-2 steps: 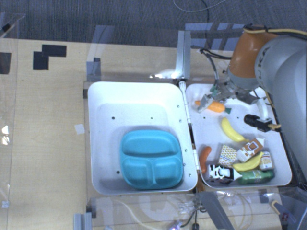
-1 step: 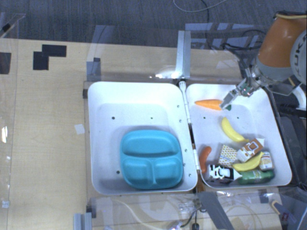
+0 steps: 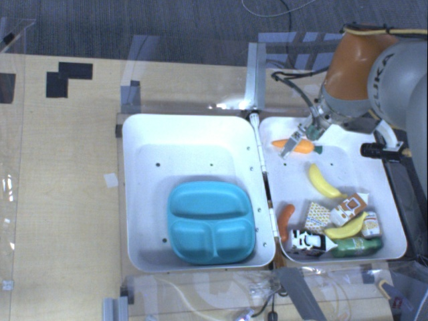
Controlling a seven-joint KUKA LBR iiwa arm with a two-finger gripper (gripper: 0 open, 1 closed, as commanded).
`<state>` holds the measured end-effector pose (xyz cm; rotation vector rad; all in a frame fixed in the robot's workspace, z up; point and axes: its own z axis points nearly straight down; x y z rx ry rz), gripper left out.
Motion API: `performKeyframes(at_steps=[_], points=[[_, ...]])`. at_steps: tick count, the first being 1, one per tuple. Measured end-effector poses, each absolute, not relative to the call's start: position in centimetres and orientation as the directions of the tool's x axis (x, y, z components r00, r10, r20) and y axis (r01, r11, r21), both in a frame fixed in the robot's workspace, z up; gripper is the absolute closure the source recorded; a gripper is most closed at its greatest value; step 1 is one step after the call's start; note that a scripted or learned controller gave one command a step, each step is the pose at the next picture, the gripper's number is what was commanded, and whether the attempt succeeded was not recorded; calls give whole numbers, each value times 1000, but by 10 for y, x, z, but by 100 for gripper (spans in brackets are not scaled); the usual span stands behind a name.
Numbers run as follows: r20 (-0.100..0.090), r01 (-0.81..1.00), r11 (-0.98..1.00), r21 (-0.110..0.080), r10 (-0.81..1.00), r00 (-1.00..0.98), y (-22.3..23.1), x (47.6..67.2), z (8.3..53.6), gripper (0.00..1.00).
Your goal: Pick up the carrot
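In the camera view, the things nearest the lens crowd the near edge of the right bin (image 3: 394, 202): a green bottle (image 3: 354, 247), a yellow banana (image 3: 346, 228), a small carton (image 3: 348, 209) and a red sausage-like piece (image 3: 285, 219) at about seven o'clock in that bin. The left bin (image 3: 144, 146) bears a blue divided tray (image 3: 210, 221).

The carrot (image 3: 294, 146) lies at eleven o'clock in the right bin, near the far wall, its long axis running roughly nine to three, orange tip toward nine, green end toward three. The gripper (image 3: 295, 142) reaches in from two o'clock and sits right at the carrot's middle, crossing its axis. Whether its jaws are spread or pinching the carrot cannot be told here. A second banana (image 3: 323, 182) lies at five o'clock from the carrot, apart from it.
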<state>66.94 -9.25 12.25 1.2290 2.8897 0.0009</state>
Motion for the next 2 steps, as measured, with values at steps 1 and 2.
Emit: performKeyframes(at_steps=[1, 2], points=[[10, 580, 815, -11, 580, -814, -100, 663, 90, 0], [-10, 767, 641, 8, 767, -641, -137, 628, 90, 0]])
